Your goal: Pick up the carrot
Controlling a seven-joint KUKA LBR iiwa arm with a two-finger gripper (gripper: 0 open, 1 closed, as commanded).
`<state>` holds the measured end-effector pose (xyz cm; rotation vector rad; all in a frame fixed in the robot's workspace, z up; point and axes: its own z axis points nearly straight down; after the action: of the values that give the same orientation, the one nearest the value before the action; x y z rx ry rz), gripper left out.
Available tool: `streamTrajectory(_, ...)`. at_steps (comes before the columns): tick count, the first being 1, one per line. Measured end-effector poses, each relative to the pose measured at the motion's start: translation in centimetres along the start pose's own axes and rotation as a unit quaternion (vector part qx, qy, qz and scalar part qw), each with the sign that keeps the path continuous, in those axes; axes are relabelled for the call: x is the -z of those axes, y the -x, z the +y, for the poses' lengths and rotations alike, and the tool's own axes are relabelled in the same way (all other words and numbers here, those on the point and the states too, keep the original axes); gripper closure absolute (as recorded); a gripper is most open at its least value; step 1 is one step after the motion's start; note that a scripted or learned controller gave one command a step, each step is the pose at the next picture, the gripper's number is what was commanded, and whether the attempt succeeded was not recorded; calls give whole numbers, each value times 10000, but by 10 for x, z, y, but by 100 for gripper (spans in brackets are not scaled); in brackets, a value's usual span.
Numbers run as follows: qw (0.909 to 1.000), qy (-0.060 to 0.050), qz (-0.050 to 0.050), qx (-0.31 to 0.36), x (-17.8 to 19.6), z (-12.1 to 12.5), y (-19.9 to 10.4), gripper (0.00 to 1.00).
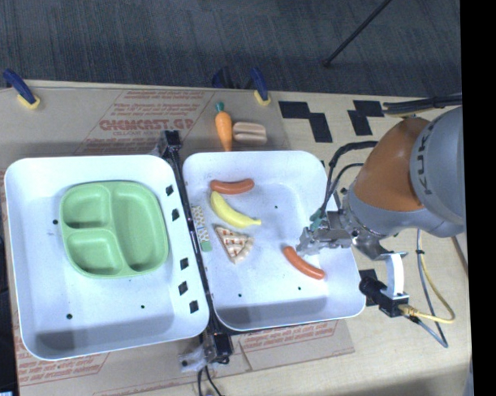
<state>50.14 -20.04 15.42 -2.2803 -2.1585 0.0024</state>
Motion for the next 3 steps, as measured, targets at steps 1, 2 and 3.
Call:
streamTrajectory(1,9918,5,-5,1275,125,30,5,100)
streamTrajectory(2,9996,-10,5,273,62,40,-60,100)
streamTrajectory(3,9982,7,-6,592,161,-1,-30,100)
